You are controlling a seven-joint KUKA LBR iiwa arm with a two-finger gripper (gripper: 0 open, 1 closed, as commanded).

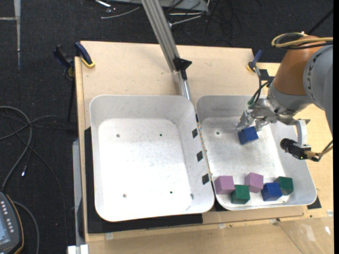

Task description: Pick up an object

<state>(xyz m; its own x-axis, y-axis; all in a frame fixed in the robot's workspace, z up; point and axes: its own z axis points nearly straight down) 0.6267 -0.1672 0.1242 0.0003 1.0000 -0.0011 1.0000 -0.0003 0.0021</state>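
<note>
My gripper [250,124] hangs over the upper middle of the right bin [222,106], reaching in from the right. A blue block [248,136], slightly tilted, sits directly under the gripper's tip and touches or nearly touches it. Whether the block rests on the bin floor or is lifted is unclear from this angle. Along the bin's front edge lie two pink blocks [224,183] [255,181], two green blocks [240,193] [285,184] and another blue block [271,190].
The left bin [100,142] lies beside the right one, the two meeting at a shared rim with black clips [200,155]. A slanted metal pole [161,30] rises from behind the bins. Orange-tipped clamps [85,56] grip the bench's back corners.
</note>
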